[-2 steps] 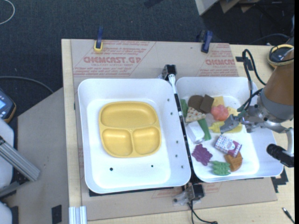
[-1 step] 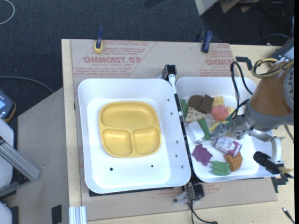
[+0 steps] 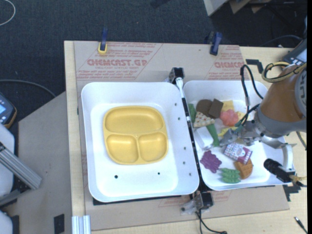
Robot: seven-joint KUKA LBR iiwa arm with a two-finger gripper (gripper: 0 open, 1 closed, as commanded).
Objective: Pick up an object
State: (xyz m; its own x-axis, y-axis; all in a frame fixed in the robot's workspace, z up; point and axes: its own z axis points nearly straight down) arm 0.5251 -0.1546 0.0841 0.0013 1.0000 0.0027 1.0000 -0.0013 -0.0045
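The right bin (image 3: 253, 89) holds several small toy foods. Among them are a brown piece (image 3: 204, 105), a pink piece (image 3: 229, 117), a green stick (image 3: 213, 132), a purple piece (image 3: 210, 161), a green leafy piece (image 3: 231, 175) and an orange piece (image 3: 244, 169). A white and purple packet (image 3: 237, 152) lies near the middle. My gripper (image 3: 235, 138) is down in this bin, just above the packet and right of the green stick. The arm's orange band (image 3: 281, 101) hides the bin's right part.
The left bin (image 3: 92, 130) holds a yellow three-compartment tray (image 3: 135, 134). A black divider (image 3: 187, 126) runs between the bins. Blue clamps (image 3: 215, 42) sit at the bench's far edge. Cables (image 3: 253, 77) loop beside the arm.
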